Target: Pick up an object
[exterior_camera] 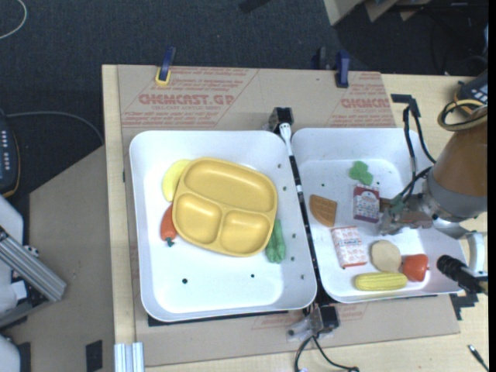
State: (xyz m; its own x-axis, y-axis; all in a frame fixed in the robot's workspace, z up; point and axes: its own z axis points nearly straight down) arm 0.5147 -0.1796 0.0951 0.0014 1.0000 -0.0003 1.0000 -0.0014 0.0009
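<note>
Near the right bin's right edge, the end effector hangs low just beside an upright maroon packet, long axis running toward the far rim, nothing visibly between it.

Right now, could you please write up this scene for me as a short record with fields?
left bin: yellow divided tray lying over a yellow piece, a red-orange piece and a green piece
right bin: green piece, dark red packet, tan wedge, red-and-white packet, beige round piece, red piece, yellow corn cob
gripper: low over the right bin, beside the dark red packet
held: nothing visible
</note>
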